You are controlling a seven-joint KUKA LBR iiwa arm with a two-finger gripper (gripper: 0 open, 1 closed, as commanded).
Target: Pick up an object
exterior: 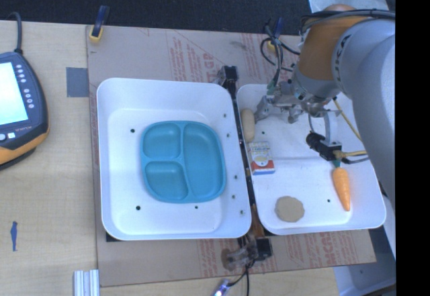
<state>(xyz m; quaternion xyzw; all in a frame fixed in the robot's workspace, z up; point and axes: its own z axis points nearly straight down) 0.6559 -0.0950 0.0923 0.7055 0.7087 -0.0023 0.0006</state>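
In the right bin lie 4 things I might take. The nearest to me is a pale oblong piece, lying against the bin's left wall, near its far end. Just below it in the view is a small carton with red and white faces, also close to that wall. A round tan disc sits near the bin's near edge, and an orange carrot lies toward the right side, its tip pointing to the near edge.

My pincer is low over the far end of this bin, just right of the pale piece. I see nothing gripped in it, and I cannot tell whether it stands wide or narrow. A black fitting on a yellow cable hangs between me and the carrot.

The left bin holds 1 blue plate with 3 compartments. Both bins rest on a cardboard sheet. A handheld control pendant lies well apart at the left on the bench.
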